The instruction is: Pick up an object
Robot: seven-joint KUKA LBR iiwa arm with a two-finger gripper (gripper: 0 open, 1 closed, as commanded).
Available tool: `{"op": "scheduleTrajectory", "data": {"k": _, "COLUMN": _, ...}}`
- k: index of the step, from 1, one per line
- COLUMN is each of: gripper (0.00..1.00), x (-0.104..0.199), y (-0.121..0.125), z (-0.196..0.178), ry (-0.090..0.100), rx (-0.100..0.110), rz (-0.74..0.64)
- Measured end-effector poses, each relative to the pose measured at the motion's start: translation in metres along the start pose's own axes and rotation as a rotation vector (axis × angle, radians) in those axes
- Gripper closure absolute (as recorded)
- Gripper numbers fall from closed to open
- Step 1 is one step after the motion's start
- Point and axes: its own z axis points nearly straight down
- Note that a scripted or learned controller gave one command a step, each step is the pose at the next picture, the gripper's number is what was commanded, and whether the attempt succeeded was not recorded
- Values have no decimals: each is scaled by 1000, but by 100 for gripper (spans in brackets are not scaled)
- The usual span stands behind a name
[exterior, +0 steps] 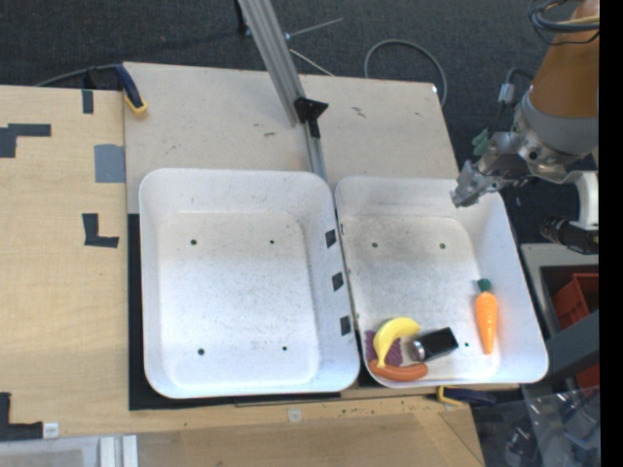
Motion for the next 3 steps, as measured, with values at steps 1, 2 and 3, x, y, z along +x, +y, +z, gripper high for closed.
{"op": "scheduleTrajectory", "data": {"k": 1, "gripper": 100, "x": 55, "y": 5, "z": 14, "ry": 0, "rx": 1, "rz": -1}}
{"op": "scheduleTrajectory", "data": {"k": 2, "gripper": 100, "x": 106, "y": -8, "z": 18, "ry": 0, "rx": 1, "rz": 0}}
{"op": "scheduleTrajectory", "data": {"k": 3, "gripper": 100, "x": 164, "y": -9, "z": 34, "ry": 0, "rx": 2, "rz": -1}}
